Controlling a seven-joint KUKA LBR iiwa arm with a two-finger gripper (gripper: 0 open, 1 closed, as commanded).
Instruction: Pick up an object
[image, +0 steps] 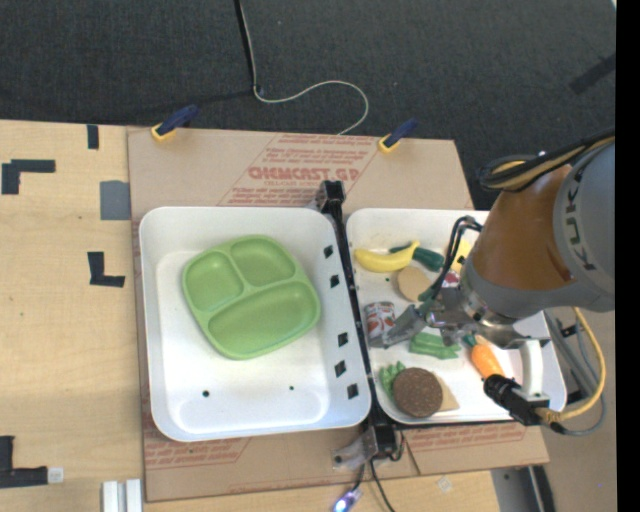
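Single fixed overhead camera, slanted down over both bins (160, 330), arm (530, 250) entering from frame right.

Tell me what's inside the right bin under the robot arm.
The right bin holds a banana, a small can, green pieces, an orange piece and a brown round patty. The arm covers the bin's far right side.
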